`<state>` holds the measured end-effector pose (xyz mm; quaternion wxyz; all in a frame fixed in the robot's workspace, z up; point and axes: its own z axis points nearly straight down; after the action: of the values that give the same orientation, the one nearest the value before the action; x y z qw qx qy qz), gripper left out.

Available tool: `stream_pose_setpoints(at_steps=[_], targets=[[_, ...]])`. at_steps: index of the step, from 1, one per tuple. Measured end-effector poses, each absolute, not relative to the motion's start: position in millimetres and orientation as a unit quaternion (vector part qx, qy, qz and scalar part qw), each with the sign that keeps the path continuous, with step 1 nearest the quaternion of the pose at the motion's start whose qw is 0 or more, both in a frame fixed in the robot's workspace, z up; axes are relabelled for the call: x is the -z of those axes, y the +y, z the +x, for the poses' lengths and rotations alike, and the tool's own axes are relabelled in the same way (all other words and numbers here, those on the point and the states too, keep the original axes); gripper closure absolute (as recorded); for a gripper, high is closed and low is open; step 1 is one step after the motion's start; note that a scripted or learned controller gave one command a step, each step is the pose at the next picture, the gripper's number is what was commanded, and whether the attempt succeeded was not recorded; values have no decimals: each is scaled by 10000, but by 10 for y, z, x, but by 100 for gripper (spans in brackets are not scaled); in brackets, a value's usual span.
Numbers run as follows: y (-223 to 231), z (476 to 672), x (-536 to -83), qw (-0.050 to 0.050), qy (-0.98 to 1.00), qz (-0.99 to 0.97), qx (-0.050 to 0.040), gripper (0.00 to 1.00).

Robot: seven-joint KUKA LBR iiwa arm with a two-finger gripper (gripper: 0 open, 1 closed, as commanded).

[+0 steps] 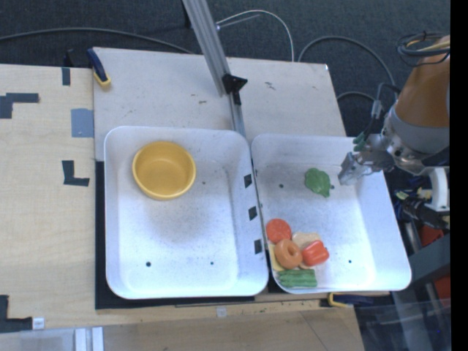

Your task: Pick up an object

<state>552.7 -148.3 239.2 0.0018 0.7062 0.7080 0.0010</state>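
A small green object (pixel 317 181) lies in the right bin (pixel 365 269), near its upper middle. A cluster of toy foods sits at that bin's lower left: a red round piece (pixel 278 229), an orange ring (pixel 287 254), a red pepper-like piece (pixel 315 254) and a green piece (pixel 297 278). My gripper (pixel 349 172) hangs over the right bin's upper right, just right of the green object and apart from it. Nothing shows between its fingers.
A yellow bowl (pixel 164 169) stands in the left bin (pixel 183 269), upper left. A metal pole (pixel 208 35) slants down to the bins' divide. Cables trail on the dark floor behind. A blue and yellow tool (pixel 99 68) lies on the bench's back left.
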Motion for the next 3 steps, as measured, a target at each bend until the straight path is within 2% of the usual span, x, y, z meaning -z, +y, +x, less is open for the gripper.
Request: stream_pose_setpoints(at_steps=[1,3], targets=[[-1480,5537,-2803,17,7078,7064,-8,100],[-528,5635,-2570,-14,7094,7048,5,100]])
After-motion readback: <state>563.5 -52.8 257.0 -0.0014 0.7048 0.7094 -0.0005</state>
